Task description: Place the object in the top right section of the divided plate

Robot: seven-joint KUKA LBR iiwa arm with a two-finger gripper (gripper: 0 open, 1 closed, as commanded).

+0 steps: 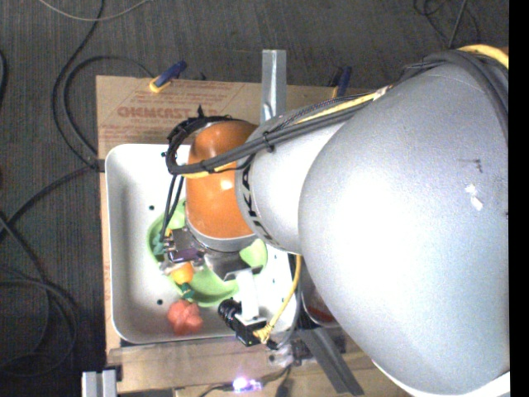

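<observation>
I hang over the left bin (124, 222), my wrist pointing down onto the green divided plate (213, 286), most of which lies hidden under my own arm. My pincer (183, 265) sits low over the plate's left part, and a small orange and yellow thing (183, 271) shows right at its tip. I cannot tell from this angle whether that thing is clamped or merely lies beneath me, nor how wide the pincer stands. A pink toy (183, 316) lies on the bin floor just below the plate, toward the near edge, apart from me. The move turns on this: the plate's top right section lies up and to the right of my tip, under my wrist, so I judge I must shift that way before letting go.
</observation>
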